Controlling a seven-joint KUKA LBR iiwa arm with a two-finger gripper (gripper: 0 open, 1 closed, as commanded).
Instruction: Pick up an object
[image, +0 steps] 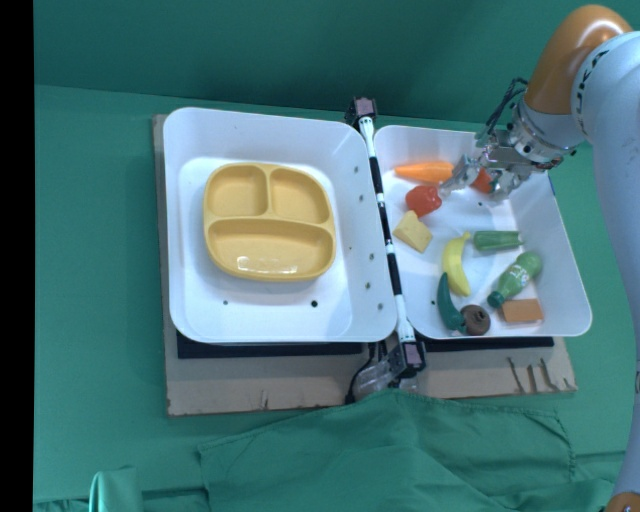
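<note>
My gripper (479, 184) is low over the back of the right bin (565, 255). Its fingers stand open on either side of a small red-orange object (484, 181), which is partly hidden by them. An orange carrot (425, 171) lies just to the gripper's left. A red pepper (423, 200) sits a little nearer the front. I cannot tell whether the fingers touch the red-orange object.
The right bin also holds a yellow wedge (413, 231), a banana (456, 262), a green cucumber (497, 240), a green bottle (516, 277), a dark green vegetable (447, 303), a brown ring (475, 319) and an orange block (521, 311). A yellow divided plate (268, 220) lies in the left bin (190, 300).
</note>
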